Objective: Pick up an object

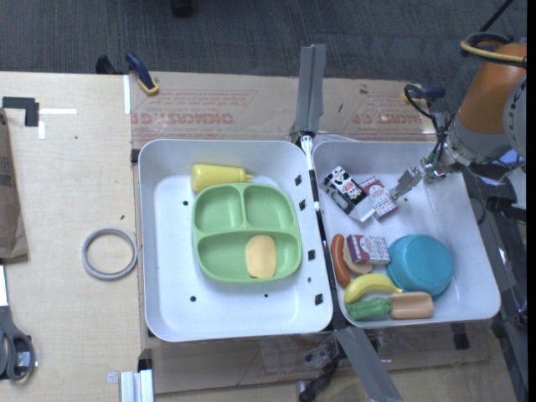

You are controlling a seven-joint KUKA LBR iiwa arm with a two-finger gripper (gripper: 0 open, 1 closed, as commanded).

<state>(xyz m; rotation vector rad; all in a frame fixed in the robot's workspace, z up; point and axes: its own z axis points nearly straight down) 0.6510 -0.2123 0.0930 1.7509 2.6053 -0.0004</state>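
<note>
A: Where is the tool (408,182)?

B: Over the right bin (477,224), near its far right corner, low beside a red-and-white packet (378,201). Whether it is released or clenched, I cannot tell.

A: What else lies around the packet?

B: A black-and-white cow carton (342,187) just to its left. Nearer the camera sit a sausage (338,258), a small pink carton (367,249), a blue bowl (420,264), a banana (368,286), a green vegetable (368,309) and a bread roll (410,306).

A: And further left?

B: The left bin (159,249) holds a green divided plate (247,229) with a yellow piece (260,256) in it and a yellow bottle (218,175) touching its far edge. A grey ring (110,252) lies on the surface (67,182).
</note>
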